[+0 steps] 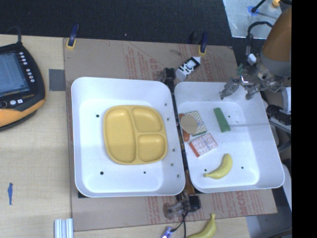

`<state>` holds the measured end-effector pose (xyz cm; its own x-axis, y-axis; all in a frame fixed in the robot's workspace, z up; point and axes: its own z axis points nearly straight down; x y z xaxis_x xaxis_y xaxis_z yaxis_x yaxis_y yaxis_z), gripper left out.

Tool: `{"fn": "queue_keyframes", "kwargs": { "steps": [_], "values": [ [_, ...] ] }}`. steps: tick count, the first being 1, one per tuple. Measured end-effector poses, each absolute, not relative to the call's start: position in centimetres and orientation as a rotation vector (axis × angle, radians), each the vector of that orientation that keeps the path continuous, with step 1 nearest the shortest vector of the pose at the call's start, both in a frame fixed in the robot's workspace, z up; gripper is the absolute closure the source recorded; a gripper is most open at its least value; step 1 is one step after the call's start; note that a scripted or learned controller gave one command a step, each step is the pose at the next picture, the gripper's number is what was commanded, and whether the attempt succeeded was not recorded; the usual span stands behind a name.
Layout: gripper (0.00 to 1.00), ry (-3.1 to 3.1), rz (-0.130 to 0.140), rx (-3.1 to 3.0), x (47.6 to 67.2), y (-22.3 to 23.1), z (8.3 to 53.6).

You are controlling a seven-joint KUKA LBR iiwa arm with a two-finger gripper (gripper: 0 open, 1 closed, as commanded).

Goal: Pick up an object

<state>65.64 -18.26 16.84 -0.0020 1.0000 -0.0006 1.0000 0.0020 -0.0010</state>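
In the camera view, the table carries two shallow white bins side by side on a sheet of brown cardboard, which is clipped at its far edge, probably so nothing slides while the arm works. The left bin holds a yellow divided plate lying flat near its middle. The right bin holds the loose things that could be picked: a green block lying flat toward the far side, a banana near the front wall, a small red-and-white packet between them, and a patterned packet with a round brown piece on it just beside the wall shared with the left bin. They lie well apart from one another, which should leave room for fingers to come down around any one of them.

The arm reaches in from the right, and its pincer hangs over the far right corner of the right bin, spread, with nothing between its fingers. It stands near the green block but apart from it, so I judge the pick not yet begun and the block the likeliest target.

A second banana lies outside the bins at the front edge, and a teach pendant rests on the table at the left.
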Motion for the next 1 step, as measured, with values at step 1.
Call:
{"fn": "queue_keyframes", "kwargs": {
  "steps": [1],
  "values": [
    [0.0,-2.222,0.007,-2.215,62.62,-16.62,9.11]
  ]
}}
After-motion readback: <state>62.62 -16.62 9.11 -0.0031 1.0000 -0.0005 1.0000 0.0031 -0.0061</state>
